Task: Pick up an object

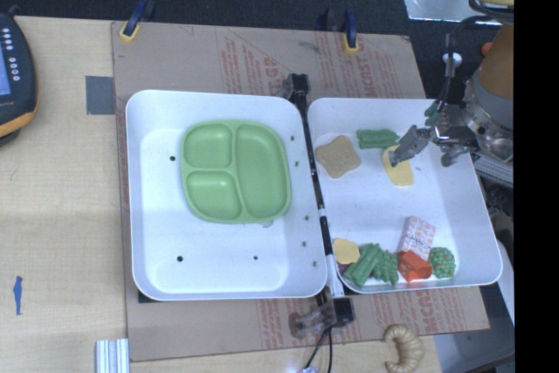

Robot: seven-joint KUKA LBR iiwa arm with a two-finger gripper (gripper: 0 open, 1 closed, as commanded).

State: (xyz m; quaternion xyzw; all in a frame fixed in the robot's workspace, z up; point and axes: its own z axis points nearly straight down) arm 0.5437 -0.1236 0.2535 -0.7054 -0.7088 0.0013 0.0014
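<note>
My gripper [427, 152] hangs over the upper right part of the right bin [467, 203], open, with nothing between its fingers. Its left finger [403, 150] is just above a flat yellow piece [402, 173]. A dark green piece [376, 138] and a tan bread slice [337, 157] lie to the left of it. Along the bin's front edge sit a small yellow piece [346, 251], green beans [370, 265], a pink-and-white packet [417, 234], a red piece [414, 266] and a broccoli floret [442, 261].
The left bin [157, 249] holds a light green divided plate [236, 171]. Clamps [350, 31] pin the cardboard at the back. A control pendant [12, 74] lies at the far left. A tan curled object [403, 348] rests on the bench in front of the bins.
</note>
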